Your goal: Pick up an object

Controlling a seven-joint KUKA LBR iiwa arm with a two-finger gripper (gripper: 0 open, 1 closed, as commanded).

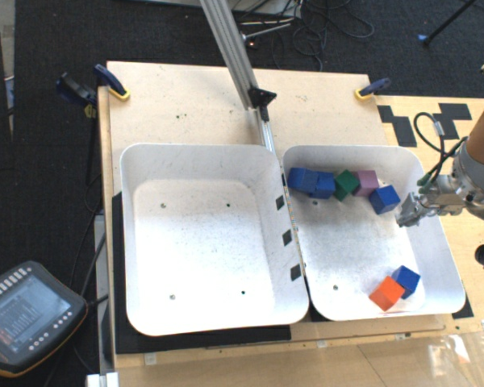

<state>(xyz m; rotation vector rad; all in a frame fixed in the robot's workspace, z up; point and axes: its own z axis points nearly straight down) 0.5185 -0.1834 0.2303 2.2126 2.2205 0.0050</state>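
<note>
At the far left, on the dark floor, a handheld control pendant [20,317] is lying beside a pale wooden bench [194,103]. The left bin [145,164] is sitting next to the right bin [436,240], where the blocks are waiting: a row along the back wall of two blue blocks [310,181], a green block [347,183], a pink block [367,181] and a tilted blue block [384,198], then an orange block [386,293] touching another blue block [406,280] near the front. The gripper [409,214] is hovering just right of the tilted block, holding nothing; whether it is spread or closed cannot be told. The blocks are crowding each other, so a descent is likely risking a nudge or a pinch on two at once. Yellow clamps [117,93] are gripping the bench corners; cables [323,14] are trailing behind.
</note>
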